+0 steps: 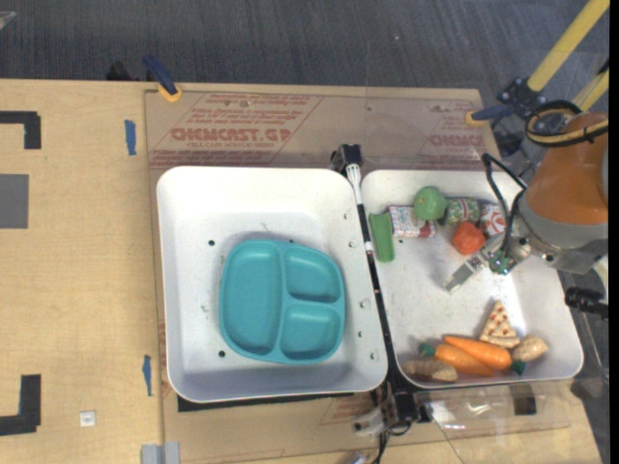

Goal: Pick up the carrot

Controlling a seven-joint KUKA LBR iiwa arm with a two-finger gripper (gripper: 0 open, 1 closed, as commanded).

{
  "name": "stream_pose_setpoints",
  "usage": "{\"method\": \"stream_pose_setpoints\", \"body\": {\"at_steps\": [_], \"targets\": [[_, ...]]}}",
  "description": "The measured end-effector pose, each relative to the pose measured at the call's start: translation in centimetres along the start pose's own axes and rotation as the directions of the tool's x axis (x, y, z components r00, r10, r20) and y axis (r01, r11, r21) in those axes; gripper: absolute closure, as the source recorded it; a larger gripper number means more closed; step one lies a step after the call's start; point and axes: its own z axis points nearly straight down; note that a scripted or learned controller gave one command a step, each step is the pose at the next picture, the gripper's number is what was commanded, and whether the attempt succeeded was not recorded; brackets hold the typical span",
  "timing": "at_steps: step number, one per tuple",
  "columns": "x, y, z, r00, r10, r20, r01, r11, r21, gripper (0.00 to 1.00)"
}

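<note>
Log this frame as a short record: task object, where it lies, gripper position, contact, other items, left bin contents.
target: carrot
location: right bin, near its front edge
gripper: above mid right bin, apart from the carrot
contact: none seen
neighbours: pizza slice just behind the carrot
other items: green ball, green block
left bin: teal plate

Dark grey carpet (290,17), wooden bench (77,259)

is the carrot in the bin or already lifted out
In the bin. The carrot lies flat on the floor of the right bin near its front wall, apart from the gripper.
</note>
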Motion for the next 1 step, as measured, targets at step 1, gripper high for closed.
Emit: {"method": "stream_pose_setpoints", "body": {"at_steps": [1], "targets": [[5.4, -5.83, -4.15, 0.938, -0.345, -0.006, 0.345, 0.938, 0.002, 0.0]]}}
